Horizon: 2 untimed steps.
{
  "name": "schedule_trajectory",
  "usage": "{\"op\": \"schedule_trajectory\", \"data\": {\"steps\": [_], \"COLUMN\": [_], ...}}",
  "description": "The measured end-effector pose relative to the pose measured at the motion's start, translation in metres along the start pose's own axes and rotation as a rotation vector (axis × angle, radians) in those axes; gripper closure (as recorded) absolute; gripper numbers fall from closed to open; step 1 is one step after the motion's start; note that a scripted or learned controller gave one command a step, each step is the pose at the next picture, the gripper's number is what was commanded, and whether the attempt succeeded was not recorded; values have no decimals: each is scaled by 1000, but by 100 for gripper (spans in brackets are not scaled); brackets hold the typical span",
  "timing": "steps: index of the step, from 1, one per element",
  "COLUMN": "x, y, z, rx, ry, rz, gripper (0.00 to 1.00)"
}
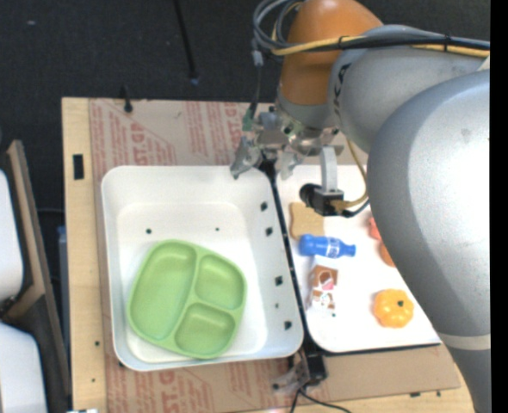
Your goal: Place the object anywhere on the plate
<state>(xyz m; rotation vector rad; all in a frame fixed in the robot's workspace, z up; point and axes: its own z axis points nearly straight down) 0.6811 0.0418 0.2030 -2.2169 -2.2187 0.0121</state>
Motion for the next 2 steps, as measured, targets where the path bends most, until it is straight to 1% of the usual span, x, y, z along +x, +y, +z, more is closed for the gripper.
{"op": "schedule_trajectory", "data": {"steps": [2], "x": [0], "y": [0], "z": [0], "rx": [0], "ry": [0], "rz": [0], "gripper": [0]}}
